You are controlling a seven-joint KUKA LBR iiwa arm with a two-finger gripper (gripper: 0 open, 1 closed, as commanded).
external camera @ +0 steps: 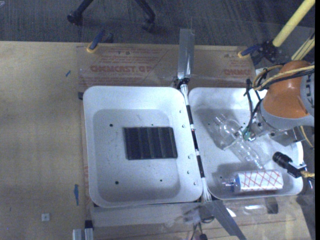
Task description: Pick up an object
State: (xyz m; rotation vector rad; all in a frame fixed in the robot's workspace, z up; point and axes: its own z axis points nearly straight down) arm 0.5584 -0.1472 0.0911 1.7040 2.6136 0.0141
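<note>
Mostly clear plastic pieces, checked tube, ridged dark slab

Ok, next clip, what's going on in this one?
A KUKA arm reaches from the right over the right bin, its gripper down among clear plastic items. Whether it has hold of anything cannot be told. A tube with a red-and-white pattern lies along the bin's near wall. The left bin holds a dark ribbed rectangle.
</note>
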